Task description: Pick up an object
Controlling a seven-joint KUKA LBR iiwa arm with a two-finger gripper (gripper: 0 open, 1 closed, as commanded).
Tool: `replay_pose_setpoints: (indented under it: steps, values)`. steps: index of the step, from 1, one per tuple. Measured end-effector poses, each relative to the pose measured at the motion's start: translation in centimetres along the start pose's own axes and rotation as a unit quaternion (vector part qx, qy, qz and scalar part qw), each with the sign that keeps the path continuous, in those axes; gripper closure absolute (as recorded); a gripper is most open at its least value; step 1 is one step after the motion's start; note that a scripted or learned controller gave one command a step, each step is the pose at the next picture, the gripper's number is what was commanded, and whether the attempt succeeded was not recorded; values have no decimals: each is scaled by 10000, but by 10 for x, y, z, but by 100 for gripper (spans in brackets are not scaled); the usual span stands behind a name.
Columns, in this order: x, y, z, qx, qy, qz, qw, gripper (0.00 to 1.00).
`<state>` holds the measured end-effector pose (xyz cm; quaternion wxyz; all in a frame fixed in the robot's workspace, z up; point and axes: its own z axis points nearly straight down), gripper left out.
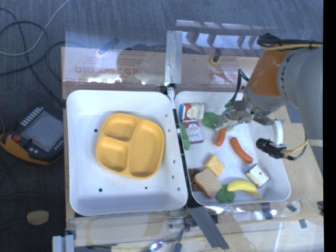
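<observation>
The hand (227, 122) hangs low in the far part of the right bin (281, 185), just above a small orange carrot (220, 136) and beside a green leafy piece (210, 120); whether it is released or clenched I cannot tell. A yellow divided plate (130, 145) lies in the left bin (84, 193).

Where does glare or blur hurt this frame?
Camera view: glare whitens the clear plastic sheet behind the bins and the bench's front edge; the yellow divided plate is evenly lit; the small food items by the gripper look soft, slightly blurred.
</observation>
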<state>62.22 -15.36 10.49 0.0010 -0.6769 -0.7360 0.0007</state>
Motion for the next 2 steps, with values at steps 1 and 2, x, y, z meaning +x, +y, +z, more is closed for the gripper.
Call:
replay_pose_setpoints:
  steps: [1, 2]
  values:
    - [42, 50, -117, -11, -18, 476, 9989, 100]
    - [98, 23, -103, 1, -10, 187, 9998, 100]
